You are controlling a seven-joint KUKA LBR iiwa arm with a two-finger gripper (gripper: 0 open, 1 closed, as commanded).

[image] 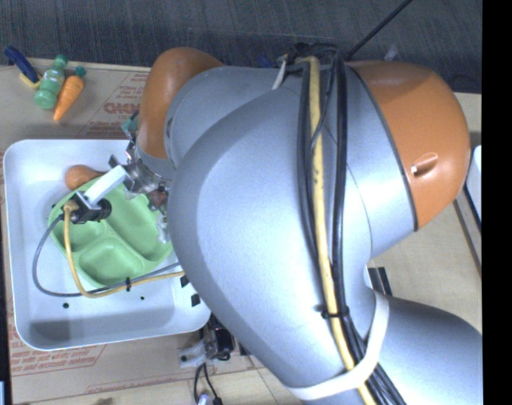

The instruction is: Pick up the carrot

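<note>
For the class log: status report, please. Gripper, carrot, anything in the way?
Gripper down in left bin, over green tray. Carrot outside bin, on cardboard beside green bottle. Arm covers much of the bench.

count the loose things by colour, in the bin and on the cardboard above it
Green: 2, the green divided tray in the white bin and the small green bottle on the cardboard.
Orange: 2, the carrot on the cardboard beside the bottle and an orange-brown piece in the bin, partly hidden by the arm.
Blue: 1, a blue item at the cardboard's corner.
Total: 5
</note>
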